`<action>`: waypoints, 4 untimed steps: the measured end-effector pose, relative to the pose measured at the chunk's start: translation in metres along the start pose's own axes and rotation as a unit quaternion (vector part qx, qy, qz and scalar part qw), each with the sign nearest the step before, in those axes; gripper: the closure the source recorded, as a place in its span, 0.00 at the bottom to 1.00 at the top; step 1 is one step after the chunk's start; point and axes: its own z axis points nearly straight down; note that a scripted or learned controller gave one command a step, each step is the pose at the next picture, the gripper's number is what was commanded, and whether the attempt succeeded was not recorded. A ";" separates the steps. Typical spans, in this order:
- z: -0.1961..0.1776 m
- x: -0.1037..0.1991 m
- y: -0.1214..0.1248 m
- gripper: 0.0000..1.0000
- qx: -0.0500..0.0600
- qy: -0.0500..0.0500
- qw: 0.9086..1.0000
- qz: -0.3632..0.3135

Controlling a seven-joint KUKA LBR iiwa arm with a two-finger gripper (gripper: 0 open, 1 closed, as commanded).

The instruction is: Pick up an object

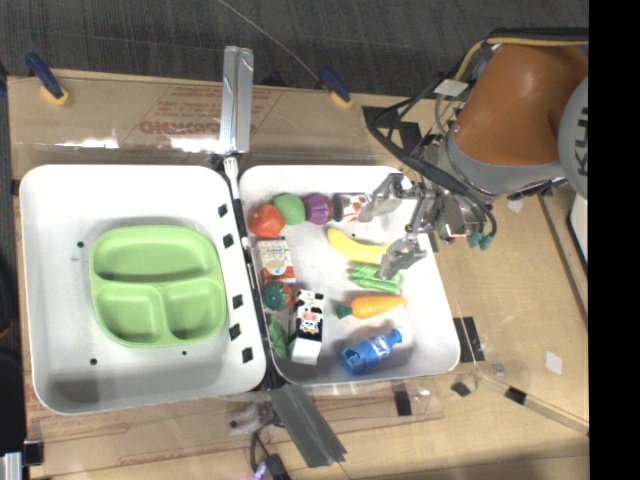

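Holding toy food, right bin [432, 298]; green tray [157, 285] in left bin [50, 218].

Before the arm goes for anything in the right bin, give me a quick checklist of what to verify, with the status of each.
1. Gripper over the right bin: ok, above its right half.
2. Fingers spread to take an item: ok, they look apart.
3. Nothing held already: ok, no item between the fingers.
4. Target near: ok, banana lies right by the fingertips.
5. Room around it: not ok, the green item and the carrot crowd it.
6. Left bin ready: ok, green tray sits flat.
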 end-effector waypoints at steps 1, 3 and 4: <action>0.160 -0.017 -0.005 0.00 -0.003 0.006 0.999 -0.051; 0.181 -0.053 -0.061 0.00 0.000 -0.002 0.992 -0.122; 0.183 -0.030 -0.050 0.00 -0.001 0.000 0.993 -0.120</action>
